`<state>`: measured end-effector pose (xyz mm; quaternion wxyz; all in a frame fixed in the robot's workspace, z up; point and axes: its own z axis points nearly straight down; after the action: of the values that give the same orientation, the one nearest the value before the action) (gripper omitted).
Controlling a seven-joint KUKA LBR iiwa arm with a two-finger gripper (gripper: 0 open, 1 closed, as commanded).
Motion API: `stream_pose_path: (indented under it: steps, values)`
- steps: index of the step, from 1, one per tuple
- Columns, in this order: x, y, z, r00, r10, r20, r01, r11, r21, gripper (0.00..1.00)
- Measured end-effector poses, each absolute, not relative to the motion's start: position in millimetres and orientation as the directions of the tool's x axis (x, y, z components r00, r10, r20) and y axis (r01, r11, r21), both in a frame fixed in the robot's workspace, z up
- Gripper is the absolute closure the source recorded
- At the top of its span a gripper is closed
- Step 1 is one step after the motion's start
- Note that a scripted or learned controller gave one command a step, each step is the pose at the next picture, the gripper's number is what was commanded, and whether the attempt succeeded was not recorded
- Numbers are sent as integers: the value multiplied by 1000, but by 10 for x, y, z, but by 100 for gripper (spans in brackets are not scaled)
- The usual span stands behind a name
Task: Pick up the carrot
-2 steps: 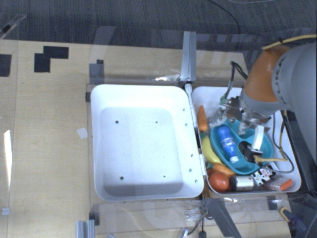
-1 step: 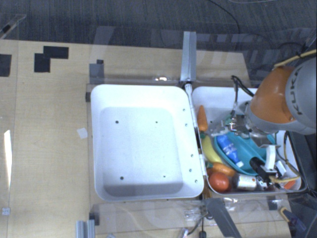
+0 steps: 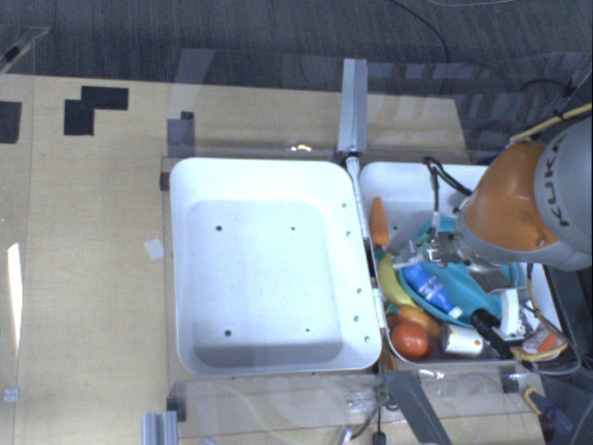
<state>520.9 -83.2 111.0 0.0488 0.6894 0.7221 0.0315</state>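
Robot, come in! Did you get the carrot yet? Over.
Gripper low in right bin, grip unclear. Carrot lying free by the left wall. Banana and blue bottle crowd just below it.

The grey KUKA arm point(image 3: 556, 202) reaches in from the right side of the view, its orange band point(image 3: 505, 202) just above the wrist and facing the camera. The wrist points down and to the left, so the gripper point(image 3: 435, 247) sits low beneath it, with its fingers hidden behind the wrist body.
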Motion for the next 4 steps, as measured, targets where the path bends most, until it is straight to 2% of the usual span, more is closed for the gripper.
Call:
stream_pose_path:
  steps: [1, 2, 3, 4]
  values:
    - [5275, -1162, 1167, 341, 940, 29, 934, -342, 105, 0]
    - [5179, -853, 1132, 276, 961, 9, 956, -276, 104, 0]
    - [5587, -1083, 1057, 452, 892, 10, 892, -452, 23, 0]
    - [5582, -1276, 1052, 723, 690, 48, 688, -724, 46, 0]
